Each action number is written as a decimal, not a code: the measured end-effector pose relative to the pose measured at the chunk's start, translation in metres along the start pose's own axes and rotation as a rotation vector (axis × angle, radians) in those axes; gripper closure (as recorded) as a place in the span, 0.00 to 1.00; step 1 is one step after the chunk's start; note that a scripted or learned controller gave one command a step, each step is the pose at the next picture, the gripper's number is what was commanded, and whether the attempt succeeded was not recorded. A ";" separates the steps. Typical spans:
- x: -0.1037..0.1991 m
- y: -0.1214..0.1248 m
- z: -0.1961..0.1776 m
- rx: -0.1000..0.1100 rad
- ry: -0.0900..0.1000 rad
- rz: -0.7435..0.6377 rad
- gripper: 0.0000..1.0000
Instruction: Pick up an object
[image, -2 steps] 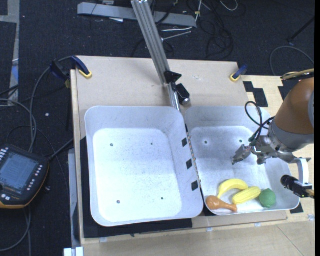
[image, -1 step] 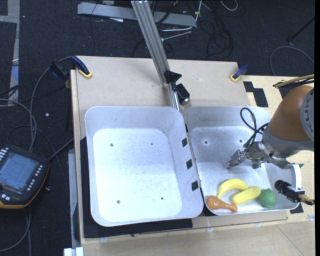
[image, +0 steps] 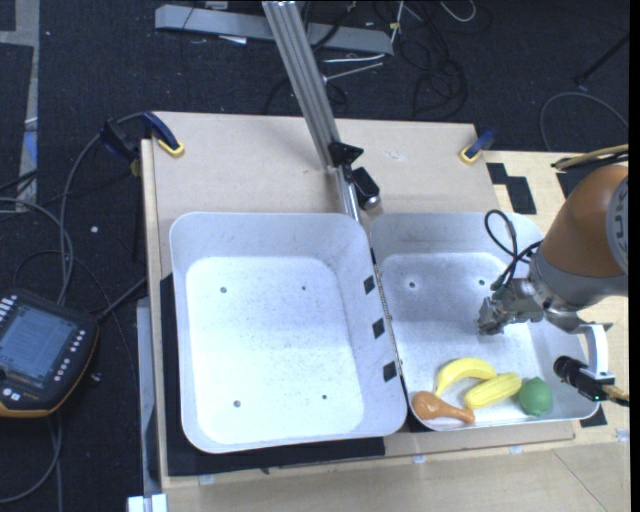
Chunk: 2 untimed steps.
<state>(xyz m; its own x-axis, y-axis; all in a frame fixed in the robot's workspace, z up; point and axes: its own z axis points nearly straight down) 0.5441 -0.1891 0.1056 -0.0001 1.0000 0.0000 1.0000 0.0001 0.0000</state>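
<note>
Nearest the camera, along the front wall of the right bin (image: 440, 235), four items lie in a row: an orange pear-shaped toy (image: 440, 406) at the left corner, a curved yellow banana (image: 463, 374) just behind it, a second yellow piece (image: 493, 389) touching the banana, and a green round fruit (image: 535, 397) at the right end. All four rest on the bin floor, none lifted.

Behind that row, my end effector (image: 492, 318) hangs over the bare middle of the right bin, apart from the fruit. I cannot tell whether it is apart or together; nothing is seen clamped in it. My arm (image: 590, 240) enters from the right, its orange band above the wrist.

The left bin (image: 270, 330) sits beside the right one, its rim overlapping at the seam. Both stand on the worktop (image: 260, 160). At its far edge, a slanted metal rail (image: 310, 90) rises past the bins. A handheld control unit (image: 35, 350) lies on the floor at left.
</note>
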 end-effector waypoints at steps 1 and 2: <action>0.007 0.005 -0.046 -0.003 -0.001 -0.001 1.00; 0.005 0.006 -0.088 -0.003 -0.001 -0.001 1.00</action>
<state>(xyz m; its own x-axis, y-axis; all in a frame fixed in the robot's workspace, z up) 0.5505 -0.1840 0.1939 -0.0006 1.0000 -0.0009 1.0000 0.0006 0.0035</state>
